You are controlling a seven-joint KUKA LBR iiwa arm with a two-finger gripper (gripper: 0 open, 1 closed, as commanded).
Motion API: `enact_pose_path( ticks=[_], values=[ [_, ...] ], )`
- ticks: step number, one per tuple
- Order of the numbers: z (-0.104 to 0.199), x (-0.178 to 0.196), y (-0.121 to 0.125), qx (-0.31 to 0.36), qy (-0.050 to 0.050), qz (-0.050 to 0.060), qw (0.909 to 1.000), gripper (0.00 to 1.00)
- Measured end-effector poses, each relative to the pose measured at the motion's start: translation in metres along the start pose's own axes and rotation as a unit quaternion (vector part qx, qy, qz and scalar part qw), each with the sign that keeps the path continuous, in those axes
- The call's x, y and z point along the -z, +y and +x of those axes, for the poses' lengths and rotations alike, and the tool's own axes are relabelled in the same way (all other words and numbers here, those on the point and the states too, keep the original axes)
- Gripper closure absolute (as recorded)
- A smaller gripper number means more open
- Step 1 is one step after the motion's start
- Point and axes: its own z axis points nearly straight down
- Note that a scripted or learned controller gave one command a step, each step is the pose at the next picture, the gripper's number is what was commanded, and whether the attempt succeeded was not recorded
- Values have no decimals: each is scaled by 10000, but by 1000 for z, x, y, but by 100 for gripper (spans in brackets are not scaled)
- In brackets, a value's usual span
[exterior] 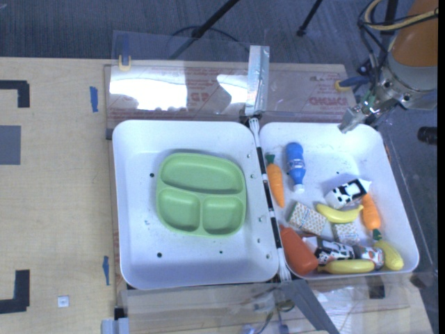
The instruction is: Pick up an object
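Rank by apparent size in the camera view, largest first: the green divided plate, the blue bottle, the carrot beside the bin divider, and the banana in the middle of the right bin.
1. Green divided plate, clearly largest.
2-4. Blue bottle, carrot and banana look about alike; I would not rank them.

Plate (201, 193) in L bin (132, 256) — toys (334, 218) R.

One camera watches me from a fixed spot above the bench, looking down at a slant, far enough back to take in both bins whole. The left bin (132, 186) fills the middle of the frame and the right bin (393, 207) sits toward the lower right. Dark floor (62, 12) runs along the top edge, and my arm (417, 40) comes in at the upper right corner.
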Motion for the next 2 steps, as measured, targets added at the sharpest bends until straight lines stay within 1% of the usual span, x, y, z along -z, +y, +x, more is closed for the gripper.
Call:
enact_pose_path(
  ticks=[2],
  values=[
    [-2,23,2,-3,-40,-51,10000,100]
  ],
)
